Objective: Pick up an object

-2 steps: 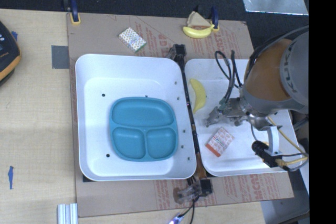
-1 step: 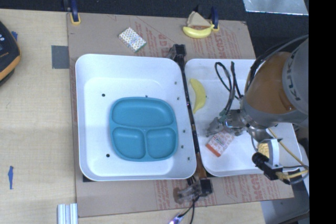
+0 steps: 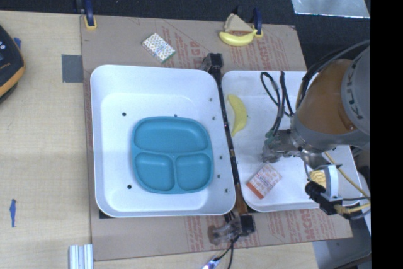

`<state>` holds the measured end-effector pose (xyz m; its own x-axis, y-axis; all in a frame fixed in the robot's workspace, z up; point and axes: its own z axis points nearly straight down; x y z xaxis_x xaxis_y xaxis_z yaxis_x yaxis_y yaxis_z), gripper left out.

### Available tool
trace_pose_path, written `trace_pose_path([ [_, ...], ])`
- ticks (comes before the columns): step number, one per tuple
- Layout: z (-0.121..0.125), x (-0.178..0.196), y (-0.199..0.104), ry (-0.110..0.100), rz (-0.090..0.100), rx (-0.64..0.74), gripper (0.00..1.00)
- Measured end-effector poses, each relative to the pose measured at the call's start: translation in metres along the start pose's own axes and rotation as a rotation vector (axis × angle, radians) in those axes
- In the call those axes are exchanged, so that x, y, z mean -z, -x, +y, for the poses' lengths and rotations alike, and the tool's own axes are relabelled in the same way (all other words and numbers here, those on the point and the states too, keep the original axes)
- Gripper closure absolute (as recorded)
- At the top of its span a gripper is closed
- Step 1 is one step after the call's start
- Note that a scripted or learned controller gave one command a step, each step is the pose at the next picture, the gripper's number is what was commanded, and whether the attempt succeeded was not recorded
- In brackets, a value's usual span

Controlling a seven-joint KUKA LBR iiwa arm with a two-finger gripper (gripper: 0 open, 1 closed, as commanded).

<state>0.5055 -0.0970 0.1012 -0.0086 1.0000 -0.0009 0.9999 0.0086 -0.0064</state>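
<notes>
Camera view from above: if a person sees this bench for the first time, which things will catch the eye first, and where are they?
First comes the blue divided plate, lying in the middle of the left white bin. Next is the grey arm with its orange band, which reaches in from the right over the right bin, where a yellow banana lies near the left wall and a small packet near the front.

A patterned packet (image 3: 158, 46) and a second banana (image 3: 236, 38) lie on cardboard (image 3: 189, 41) beyond the bins; a yellow-black device (image 3: 9, 66) sits on the counter (image 3: 38, 154).
</notes>
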Motion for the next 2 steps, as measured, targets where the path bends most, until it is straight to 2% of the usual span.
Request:
trace_pose_path([
  [1, 0.0421, 0.0914, -0.0399, 0.005, 0.002, -0.004, 1.0],
  [2, 0.0416, 0.0909, -0.0395, 0.003, 0.001, -0.004, 0.0],
])
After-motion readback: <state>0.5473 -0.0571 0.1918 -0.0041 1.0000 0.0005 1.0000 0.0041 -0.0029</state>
